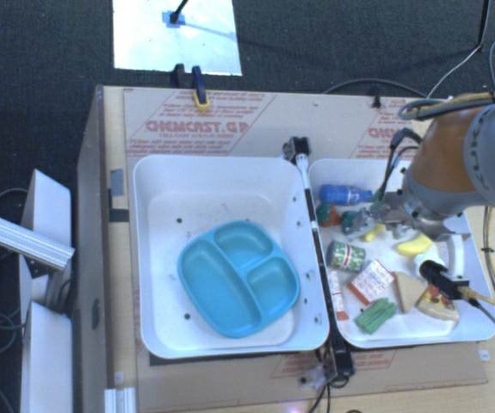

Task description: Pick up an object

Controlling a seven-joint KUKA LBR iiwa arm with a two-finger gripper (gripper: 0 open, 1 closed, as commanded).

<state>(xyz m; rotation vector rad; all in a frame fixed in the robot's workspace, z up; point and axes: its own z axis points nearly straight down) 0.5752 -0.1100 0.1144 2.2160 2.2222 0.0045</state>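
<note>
Objects crowd the right bin (475, 334): a blue bottle (347, 194) at its far left, a can (345, 255) near the divider, a red-and-white box (372, 280), a green piece (375, 315), a banana (415, 245) and a pizza slice (437, 303). The end effector (374, 222) sits low between bottle and can, just left of the banana; whether it is apart or together I cannot tell. The left bin (157, 179) holds a blue tray (238, 276).

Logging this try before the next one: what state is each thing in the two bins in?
Blue tray: flat in left bin, holding nothing.
Blue bottle: lying on its side.
Green can: on its side.
Banana: lying loose.
Gripper: low over right bin.
</note>
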